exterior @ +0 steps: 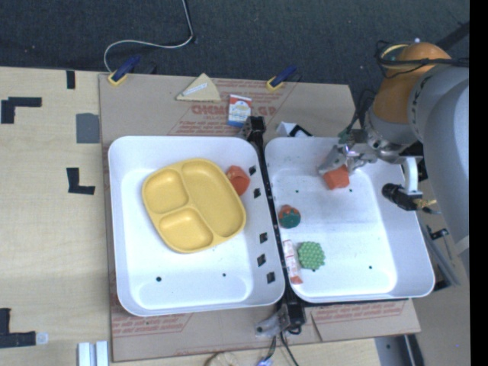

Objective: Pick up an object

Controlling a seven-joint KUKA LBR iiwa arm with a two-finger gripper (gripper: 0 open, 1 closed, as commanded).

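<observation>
We see the big grey arm (450, 128) reaching in from three o'clock, with its orange band up near one o'clock. Under it sits the worktop (46, 204), and on the worktop lie two white bins side by side. The left bin (130, 280) has a yellow plate (194, 204) with three parts in it, and a small orange cup (239, 179) sits at the plate's two o'clock side, close to the wall between the bins.

The right bin (396, 273) has the things we can pick. A green bumpy ball (311, 255) lies near six o'clock in that bin. A thin packet (290, 261) lies just beside it, along the bin's left wall. A small round green and orange toy (289, 217) sits near nine o'clock.

The fingers (341, 165) are at about twelve o'clock in the right bin. An orange block (336, 178) is right at their tips. We think the fingers are touching it, and they look close together around its top, but we cannot tell if they truly pinch it.

So we think the job is partly done. The arm is at the block. Lifting it up is still left to do.
</observation>
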